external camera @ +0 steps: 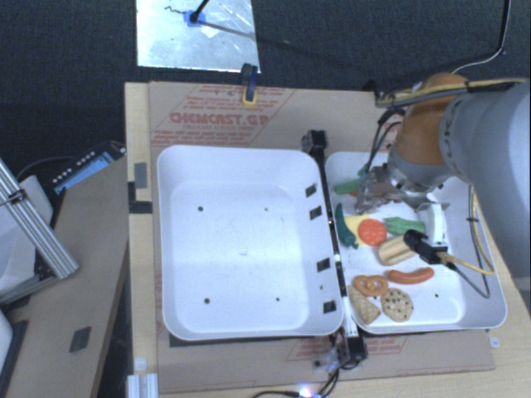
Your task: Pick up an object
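Grey arm w/ orange band showing above wrist; dark cables running alongside; metallic tool.

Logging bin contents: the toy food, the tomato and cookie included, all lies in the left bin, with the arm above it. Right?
Not quite. The camera view shows the food, with the tomato and cookie, in the right bin, not the left bin. The arm is above that right bin.

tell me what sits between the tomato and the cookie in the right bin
In the camera view, a bread roll and an orange sausage lie between the red tomato and the cookie.
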You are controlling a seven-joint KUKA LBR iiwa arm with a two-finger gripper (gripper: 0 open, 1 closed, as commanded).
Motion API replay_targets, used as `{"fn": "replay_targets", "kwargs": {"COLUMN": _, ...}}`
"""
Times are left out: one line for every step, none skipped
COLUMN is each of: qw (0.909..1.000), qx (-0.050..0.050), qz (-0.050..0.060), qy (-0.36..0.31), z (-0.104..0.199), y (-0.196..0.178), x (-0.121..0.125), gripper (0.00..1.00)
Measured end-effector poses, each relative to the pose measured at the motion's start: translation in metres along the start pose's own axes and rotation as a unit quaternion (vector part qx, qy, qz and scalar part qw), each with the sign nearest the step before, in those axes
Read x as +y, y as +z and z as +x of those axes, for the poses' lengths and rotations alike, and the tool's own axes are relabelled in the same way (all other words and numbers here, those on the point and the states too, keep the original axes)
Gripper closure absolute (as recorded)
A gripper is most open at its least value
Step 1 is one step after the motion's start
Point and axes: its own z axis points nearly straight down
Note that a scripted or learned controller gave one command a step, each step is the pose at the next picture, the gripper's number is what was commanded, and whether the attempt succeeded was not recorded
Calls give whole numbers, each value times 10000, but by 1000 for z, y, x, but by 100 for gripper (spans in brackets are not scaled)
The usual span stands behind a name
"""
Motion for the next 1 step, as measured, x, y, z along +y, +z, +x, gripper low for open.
{"fn": "replay_targets", "kwargs": {"qw": 10000, "qx": 1, "qz": -20, "qy": -8, "z": 0, "y": 1, "x": 4, "gripper": 100}}
